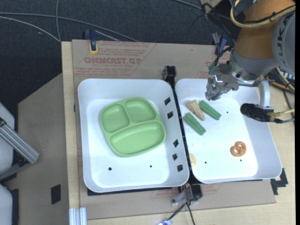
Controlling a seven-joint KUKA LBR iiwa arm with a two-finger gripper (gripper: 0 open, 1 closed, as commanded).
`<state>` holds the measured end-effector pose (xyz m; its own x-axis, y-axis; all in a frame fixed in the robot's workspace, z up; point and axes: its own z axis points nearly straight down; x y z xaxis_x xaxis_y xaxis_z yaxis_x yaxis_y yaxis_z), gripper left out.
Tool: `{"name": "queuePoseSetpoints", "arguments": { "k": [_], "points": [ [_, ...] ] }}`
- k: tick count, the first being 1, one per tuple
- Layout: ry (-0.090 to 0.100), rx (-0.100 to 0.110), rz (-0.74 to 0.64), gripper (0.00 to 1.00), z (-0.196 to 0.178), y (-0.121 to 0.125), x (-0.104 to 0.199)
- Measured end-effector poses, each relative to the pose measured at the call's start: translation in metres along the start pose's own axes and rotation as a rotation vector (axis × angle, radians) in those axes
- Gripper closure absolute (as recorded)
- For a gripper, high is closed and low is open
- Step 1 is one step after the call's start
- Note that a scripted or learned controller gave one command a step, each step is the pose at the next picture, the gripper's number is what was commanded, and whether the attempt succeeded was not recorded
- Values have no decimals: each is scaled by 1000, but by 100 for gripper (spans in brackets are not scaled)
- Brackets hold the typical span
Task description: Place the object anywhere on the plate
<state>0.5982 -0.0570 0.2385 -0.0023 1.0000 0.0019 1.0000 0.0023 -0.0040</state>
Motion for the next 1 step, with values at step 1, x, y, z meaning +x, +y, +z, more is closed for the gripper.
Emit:
{"name": "queuePoseSetpoints", "arguments": {
  "k": [1],
  "points": [
    [1, -1, -3, 100, -4, -23, 49]
  ]
}}
